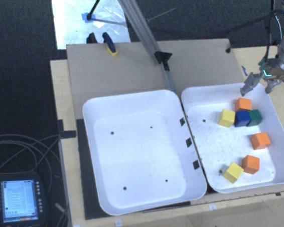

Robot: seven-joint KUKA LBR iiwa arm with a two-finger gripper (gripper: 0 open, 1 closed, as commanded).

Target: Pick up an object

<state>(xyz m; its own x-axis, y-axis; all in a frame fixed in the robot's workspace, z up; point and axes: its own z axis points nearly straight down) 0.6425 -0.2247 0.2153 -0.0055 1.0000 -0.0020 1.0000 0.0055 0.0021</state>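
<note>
My gripper (258, 84) hangs at the far right, above the back right corner of the right bin (206, 174), its two fingers spread open with nothing between them. Just below and left of it sits a tight cluster: an orange block (242, 104), a blue block (242, 118), a green block (254, 117) and a yellow block (227, 118). Further forward lie another orange block (260, 140), a third orange block (251, 164) and a second yellow block (233, 172).
The left bin (97, 140) lies beside the right one, joined by black clips (189, 142). A slanted grey pole (140, 25) crosses the back of the bench. A teach pendant (16, 202) lies off the bench at the lower left.
</note>
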